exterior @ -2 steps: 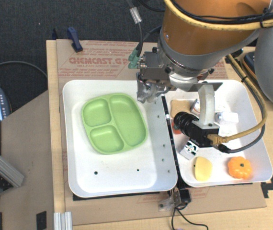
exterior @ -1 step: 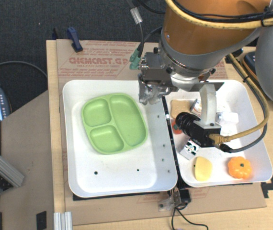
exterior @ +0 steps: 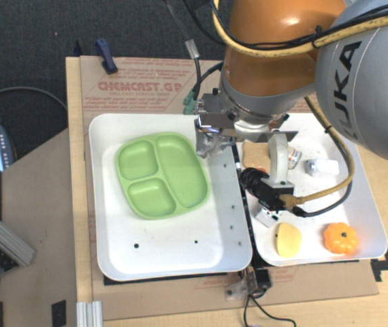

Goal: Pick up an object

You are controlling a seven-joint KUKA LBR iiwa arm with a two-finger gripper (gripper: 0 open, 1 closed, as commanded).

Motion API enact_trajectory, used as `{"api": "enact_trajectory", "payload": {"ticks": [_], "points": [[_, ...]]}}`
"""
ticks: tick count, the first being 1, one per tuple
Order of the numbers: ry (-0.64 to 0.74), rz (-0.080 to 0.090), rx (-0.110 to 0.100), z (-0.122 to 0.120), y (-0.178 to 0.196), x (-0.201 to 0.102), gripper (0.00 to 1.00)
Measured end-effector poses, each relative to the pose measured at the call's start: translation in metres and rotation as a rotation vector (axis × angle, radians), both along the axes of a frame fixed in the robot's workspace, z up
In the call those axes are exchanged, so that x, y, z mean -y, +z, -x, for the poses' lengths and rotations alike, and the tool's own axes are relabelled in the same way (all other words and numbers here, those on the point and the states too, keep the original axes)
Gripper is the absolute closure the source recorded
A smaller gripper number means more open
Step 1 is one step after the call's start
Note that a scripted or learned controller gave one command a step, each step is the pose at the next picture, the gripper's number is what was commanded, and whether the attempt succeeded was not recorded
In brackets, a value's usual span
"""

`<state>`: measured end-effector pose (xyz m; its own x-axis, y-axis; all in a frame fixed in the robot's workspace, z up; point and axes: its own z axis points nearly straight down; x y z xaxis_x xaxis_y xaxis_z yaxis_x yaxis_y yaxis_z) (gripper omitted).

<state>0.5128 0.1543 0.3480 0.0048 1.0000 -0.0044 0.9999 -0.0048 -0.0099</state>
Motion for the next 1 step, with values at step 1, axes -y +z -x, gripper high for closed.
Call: {"api": "enact_trajectory", "payload": {"ticks": [1], "points": [[0.009, -0.002, -0.003, 0.037, -0.0832, -0.0403, 1.0]]}}
